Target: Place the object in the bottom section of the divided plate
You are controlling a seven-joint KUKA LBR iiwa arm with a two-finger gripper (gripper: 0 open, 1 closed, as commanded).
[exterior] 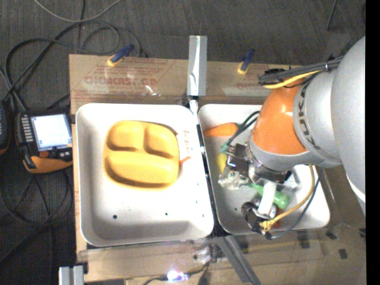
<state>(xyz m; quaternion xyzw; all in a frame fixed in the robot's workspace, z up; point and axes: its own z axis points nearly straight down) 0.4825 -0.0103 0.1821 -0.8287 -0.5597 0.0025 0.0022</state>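
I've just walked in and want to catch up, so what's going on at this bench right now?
The grey and orange robot arm is reaching down into the right-hand shallow white bin, over a small clutter of things that includes an orange piece and a green piece. The yellow divided plate sits in the left-hand shallow white bin, and its sections hold nothing yet. Whether the arm has hold of anything can't be seen from this angle.
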